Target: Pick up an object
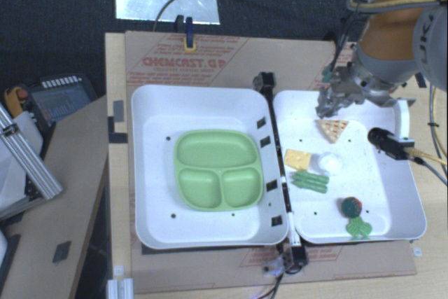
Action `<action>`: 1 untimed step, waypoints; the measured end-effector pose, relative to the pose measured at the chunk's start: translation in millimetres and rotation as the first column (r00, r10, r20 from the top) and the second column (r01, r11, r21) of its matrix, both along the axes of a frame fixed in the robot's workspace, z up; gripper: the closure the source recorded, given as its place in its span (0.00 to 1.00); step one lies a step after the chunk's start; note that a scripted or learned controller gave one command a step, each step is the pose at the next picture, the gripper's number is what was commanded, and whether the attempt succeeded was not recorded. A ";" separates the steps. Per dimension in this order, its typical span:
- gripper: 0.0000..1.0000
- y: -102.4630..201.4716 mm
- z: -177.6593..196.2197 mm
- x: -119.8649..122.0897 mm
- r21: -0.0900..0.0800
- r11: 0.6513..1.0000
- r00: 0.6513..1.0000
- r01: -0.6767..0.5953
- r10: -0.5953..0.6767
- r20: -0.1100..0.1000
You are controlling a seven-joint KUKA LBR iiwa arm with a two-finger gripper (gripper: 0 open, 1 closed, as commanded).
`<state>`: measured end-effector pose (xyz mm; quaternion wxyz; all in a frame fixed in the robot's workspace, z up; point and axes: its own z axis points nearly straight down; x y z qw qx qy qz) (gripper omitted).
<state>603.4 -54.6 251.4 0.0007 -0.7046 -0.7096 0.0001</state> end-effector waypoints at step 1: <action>1.00 40.5 -13.5 -20.5 0.001 1.000 1.000 -0.001 0.001 0.001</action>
